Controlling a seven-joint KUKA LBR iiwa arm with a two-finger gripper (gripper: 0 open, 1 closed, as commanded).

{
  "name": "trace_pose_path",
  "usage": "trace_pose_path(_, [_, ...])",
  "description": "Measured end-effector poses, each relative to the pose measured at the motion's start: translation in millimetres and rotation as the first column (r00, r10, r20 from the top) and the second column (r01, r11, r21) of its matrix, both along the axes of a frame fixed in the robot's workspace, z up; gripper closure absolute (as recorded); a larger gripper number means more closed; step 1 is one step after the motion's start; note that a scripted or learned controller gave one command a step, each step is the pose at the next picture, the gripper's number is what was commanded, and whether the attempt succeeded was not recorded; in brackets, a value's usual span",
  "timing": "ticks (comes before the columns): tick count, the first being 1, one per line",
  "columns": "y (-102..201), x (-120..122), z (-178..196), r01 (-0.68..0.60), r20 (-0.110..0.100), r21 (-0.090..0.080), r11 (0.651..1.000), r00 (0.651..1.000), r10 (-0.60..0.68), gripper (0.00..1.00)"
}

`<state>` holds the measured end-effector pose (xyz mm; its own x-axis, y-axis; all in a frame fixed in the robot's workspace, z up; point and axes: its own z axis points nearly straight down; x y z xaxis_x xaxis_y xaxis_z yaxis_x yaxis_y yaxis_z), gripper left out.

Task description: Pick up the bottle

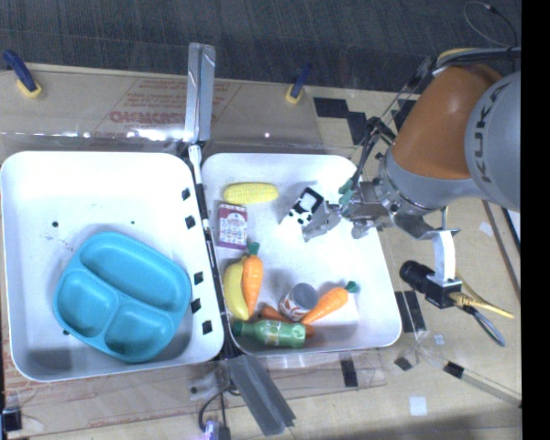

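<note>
My gripper [328, 218] hangs over the upper right part of the right bin [371, 287], at centre right of the frame. Whether it is apart or together I cannot tell from this slant. A small black-and-white thing sits just left of it, but I cannot say if it is part of the gripper or a loose item.

The bottle [273, 334], green, lies on its side along the bin's lower wall, at lower centre of the frame, well apart from my gripper. It is crowded: a banana [233, 293] and a carrot [251, 280] stand just above its left end, a can [299, 300] and a 2nd carrot [328, 304] just above its right half. A corn cob [249, 192] and a red packet [232, 225] lie higher up. In the left bin [37, 186] rests a blue tray [121, 295] with 3 compartments.

As I judge it, nothing of the pick is done yet: the bottle is untouched. Left for me are crossing toward the lower wall, coming down on the bottle among its neighbours, clamping and lifting.
</note>
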<state>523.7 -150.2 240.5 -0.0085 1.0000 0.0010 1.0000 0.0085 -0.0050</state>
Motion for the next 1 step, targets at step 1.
trace_pose_path(1, [14.4, -18.2, -125.1, -0.216, 0.000, 0.001, 0.976, 0.976, 0.216, 0.00])
